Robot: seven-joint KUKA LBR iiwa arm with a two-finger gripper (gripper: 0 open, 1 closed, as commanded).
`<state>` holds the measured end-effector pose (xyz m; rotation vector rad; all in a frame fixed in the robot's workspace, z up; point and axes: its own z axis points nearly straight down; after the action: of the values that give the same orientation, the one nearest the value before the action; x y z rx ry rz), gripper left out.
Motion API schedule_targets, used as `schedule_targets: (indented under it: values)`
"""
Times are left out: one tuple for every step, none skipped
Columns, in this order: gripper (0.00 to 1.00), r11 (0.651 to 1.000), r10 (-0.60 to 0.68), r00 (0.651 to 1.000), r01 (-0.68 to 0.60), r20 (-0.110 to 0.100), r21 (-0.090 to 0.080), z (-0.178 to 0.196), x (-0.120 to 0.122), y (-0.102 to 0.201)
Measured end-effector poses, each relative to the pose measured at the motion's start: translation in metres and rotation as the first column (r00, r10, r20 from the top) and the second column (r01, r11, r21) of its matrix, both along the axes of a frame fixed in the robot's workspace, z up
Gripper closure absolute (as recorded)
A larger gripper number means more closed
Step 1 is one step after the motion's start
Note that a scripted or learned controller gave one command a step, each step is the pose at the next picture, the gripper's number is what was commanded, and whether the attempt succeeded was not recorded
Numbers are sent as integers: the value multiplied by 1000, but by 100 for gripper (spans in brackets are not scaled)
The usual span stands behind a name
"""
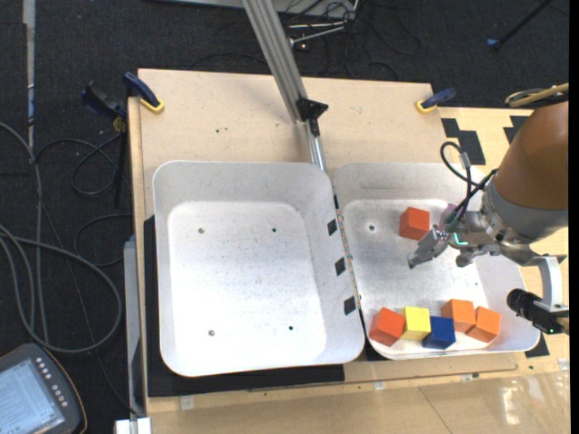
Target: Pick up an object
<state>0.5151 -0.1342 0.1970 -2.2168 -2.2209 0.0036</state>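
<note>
While the grey arm (534,183) reaches in from three o'clock, its pincer (432,250) hangs over the middle of the right bin (380,188), pointing toward nine o'clock. Two dark fingers (422,257) show at its tip, but they blur together against the bin floor, so I cannot tell whether they stand apart or together; nothing is visible between them.

Just beside the pincer, at about eleven o'clock from it, an orange cube (415,223) sits alone on the bin floor, close to the fingertips but apart from them.

Farther out, at six o'clock from the pincer, five blocks crowd along the near wall of the same bin. From left to right: a second orange cube (388,325), a yellow cube (417,320) touching it, a blue cube (441,333) just beside the yellow one, then a third orange block (460,313) and a fourth (487,323) pressed close together at the row's right end.

At nine o'clock, the left bin (172,242) lies side by side with the right one, their rims meeting in the middle. Both rest on a pale wooden bench (235,116), with a slanted metal pole (276,48) crossing it at twelve o'clock.
</note>
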Motion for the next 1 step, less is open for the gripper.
schedule_targets:
  values:
    - [0, 1000, -2, 1000, 2, 4, -1, 2, 1, 0]
